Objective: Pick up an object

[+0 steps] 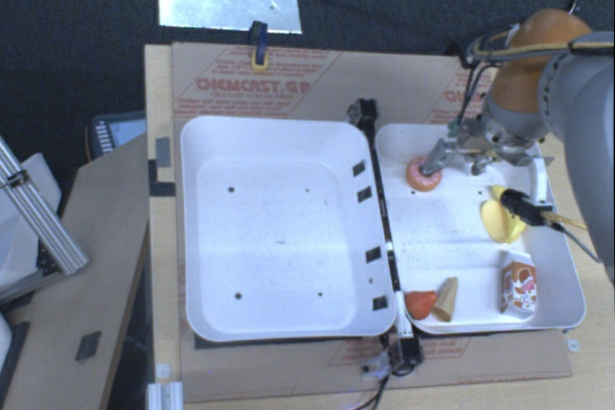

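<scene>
Tabletop carried two white bins; the tool (430, 164) sat over a pink ring-shaped toy (423, 175) in the right bin (574, 298). Grip state unclear. Best: centre on it, then descend straight.

I see two bins side by side on the bench, the left bin (279, 226) touching the right bin (461, 235) along a shared edge. In the right bin, a round disc (423, 175) sits at eleven o'clock, a curved piece (501, 219) at three, a small carton (518, 288) at five, and a cone (445, 299) at six beside a wedge (419, 304).
</scene>
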`<state>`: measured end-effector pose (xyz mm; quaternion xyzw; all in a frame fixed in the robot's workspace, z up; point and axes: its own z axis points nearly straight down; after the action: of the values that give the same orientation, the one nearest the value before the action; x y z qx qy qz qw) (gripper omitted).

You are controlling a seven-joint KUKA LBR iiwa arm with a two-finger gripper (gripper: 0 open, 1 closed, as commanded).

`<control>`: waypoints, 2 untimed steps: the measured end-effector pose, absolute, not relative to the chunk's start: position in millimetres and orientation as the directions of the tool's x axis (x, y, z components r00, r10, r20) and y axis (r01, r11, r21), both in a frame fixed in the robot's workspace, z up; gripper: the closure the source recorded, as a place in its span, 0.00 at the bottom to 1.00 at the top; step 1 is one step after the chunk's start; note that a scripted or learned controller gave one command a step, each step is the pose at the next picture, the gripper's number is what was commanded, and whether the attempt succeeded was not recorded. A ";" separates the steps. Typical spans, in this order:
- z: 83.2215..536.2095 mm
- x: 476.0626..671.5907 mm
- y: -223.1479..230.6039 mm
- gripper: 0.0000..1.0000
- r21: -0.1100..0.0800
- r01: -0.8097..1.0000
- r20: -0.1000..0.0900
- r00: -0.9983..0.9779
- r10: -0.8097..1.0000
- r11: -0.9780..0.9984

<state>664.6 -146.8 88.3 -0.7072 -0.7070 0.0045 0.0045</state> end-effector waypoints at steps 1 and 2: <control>86.7 624.2 -210.8 0.00 0.004 1.000 -0.001 0.005 1.000 -0.005; 87.3 626.3 -207.7 0.00 0.005 1.000 -0.003 -0.001 1.000 0.001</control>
<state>626.3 -207.7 87.3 -0.7066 -0.7076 -0.0009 -0.0030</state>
